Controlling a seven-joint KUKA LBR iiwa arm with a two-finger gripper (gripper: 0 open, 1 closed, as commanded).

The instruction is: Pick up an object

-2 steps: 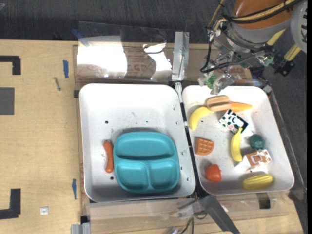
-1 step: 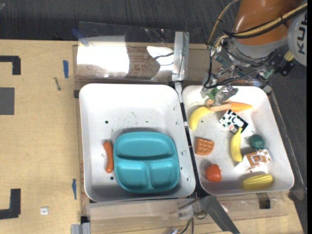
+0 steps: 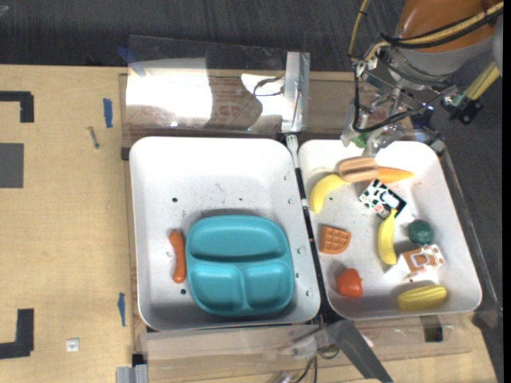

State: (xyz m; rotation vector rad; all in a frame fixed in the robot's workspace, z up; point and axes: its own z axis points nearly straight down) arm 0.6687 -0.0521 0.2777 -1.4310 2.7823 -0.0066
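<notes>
the gripper point(image 3: 382, 126) hovers at the right bin's point(image 3: 455, 214) far rim; i cannot tell how its jaws stand, and nothing shows between them. just inside that rim lie a hot dog point(image 3: 357, 167) and a carrot point(image 3: 393, 175). the right bin also holds two bananas point(image 3: 324, 191), a waffle point(image 3: 334, 238), a tomato point(image 3: 349, 282), a lemon point(image 3: 421, 296), a checkered block point(image 3: 381, 198). left of it, a glossy teal divided tray point(image 3: 237, 263) and a sausage point(image 3: 177, 256).
</notes>
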